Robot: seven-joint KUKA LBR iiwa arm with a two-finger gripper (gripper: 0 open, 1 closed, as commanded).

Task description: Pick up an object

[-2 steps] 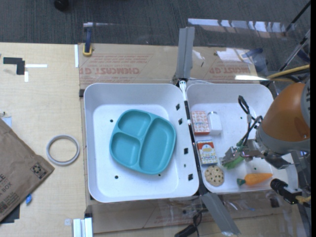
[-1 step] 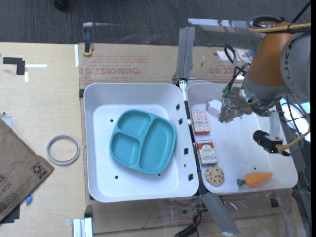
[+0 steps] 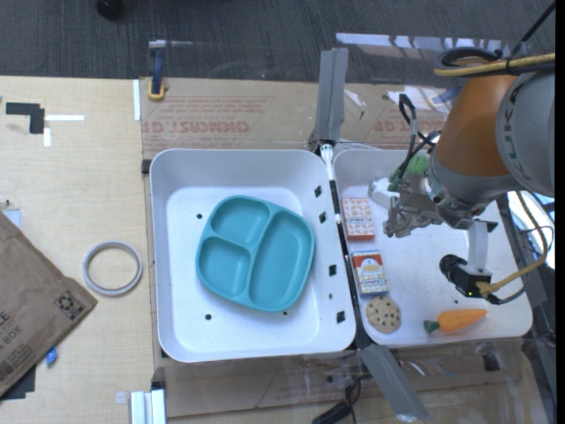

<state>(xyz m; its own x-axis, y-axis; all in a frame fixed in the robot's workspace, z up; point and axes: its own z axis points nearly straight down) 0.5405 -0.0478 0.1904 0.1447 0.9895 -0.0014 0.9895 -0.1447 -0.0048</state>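
The arm (image 3: 494, 131) reached in over the right bin (image 3: 503, 325), its gripper (image 3: 402, 223) hanging above the bin's upper-left part; whether the claw was spread or pressed together could not be told from this angle, and nothing was seen pinched in it. Four candidate things lay in that bin: a small carton (image 3: 357, 218) just left of the gripper, a second small box (image 3: 370, 272) below it, a round cookie (image 3: 383, 314) near the front edge, and a toy carrot (image 3: 459, 321) to the cookie's right. The left bin (image 3: 177, 325) held a blue divided plate (image 3: 256, 253). The carton appeared the nearest target; a sound attempt would centre the gripper over its short sides, descend straight, and keep clear of the wall between the bins, which the carton nearly touches. The print on both boxes was too small to read. Red lettering on the cardboard sheet (image 3: 221, 113) behind the bins ran upside down and was only partly legible. A brown box (image 3: 31, 307) at the left edge bore the word "BOX", beside a roll of tape (image 3: 113, 267).
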